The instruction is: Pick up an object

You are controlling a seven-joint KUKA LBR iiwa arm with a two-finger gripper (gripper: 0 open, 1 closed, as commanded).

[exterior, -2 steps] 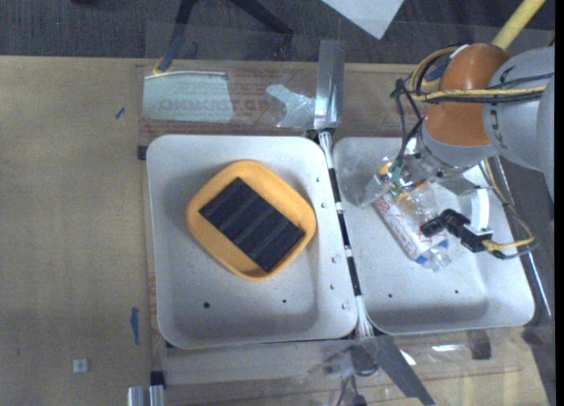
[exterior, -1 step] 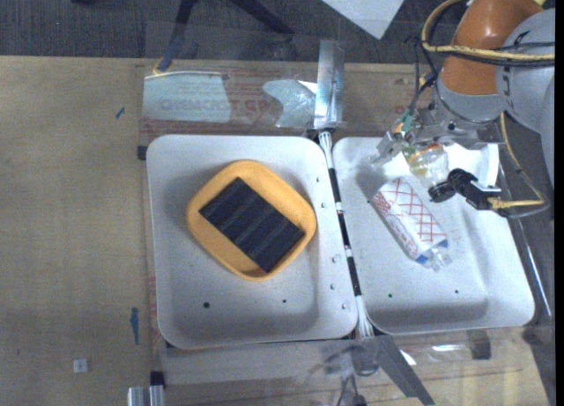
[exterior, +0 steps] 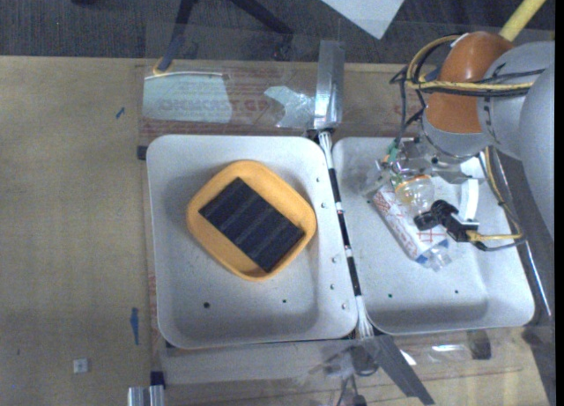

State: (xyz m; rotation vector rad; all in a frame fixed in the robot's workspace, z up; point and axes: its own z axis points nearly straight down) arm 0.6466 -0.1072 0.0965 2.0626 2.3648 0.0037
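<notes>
A clear plastic packet (exterior: 406, 229) with red print lies slantwise in the right bin (exterior: 493, 300), running from the bin's upper left toward its middle. My gripper (exterior: 404, 175) is low in that bin, right over the packet's upper end, and the wrist above hides the contact. A yellow-orange rounded tray-like object (exterior: 211, 241) with a black ribbed top lies tilted in the middle of the left bin (exterior: 167, 246), far from the gripper.
A clear taped sheet (exterior: 203, 100) lies on the bench behind the left bin. A grey metal strip (exterior: 329, 87) stands at the back between the bins. The grey arm (exterior: 529, 105) fills the right bin's back right corner.
</notes>
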